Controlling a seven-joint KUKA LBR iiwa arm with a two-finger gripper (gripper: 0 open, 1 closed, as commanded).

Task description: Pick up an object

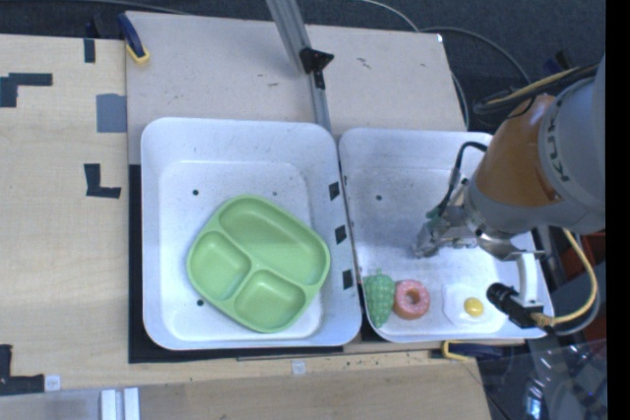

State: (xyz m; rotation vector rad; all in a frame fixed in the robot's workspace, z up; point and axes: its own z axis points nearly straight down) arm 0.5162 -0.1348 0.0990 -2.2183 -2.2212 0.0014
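Note:
Along the right bin's (394,162) front edge lie three small things: a green knobbly toy (379,298), a pink ringed doughnut (411,299) and a white fried egg with a yellow yolk (469,307). My gripper (430,241) hangs low over the right bin's floor, a short way behind the doughnut and apart from it. Nothing shows between its fingertips. The grey arm with its orange band (517,162) reaches in from the right and hides the bin's right side.
A light green divided plate (258,263) lies in the left bin (167,211). A metal pole (285,5) slants down from the top to the wall between the bins. A black cable curves beside the wrist. Bare bin floor lies behind the gripper.

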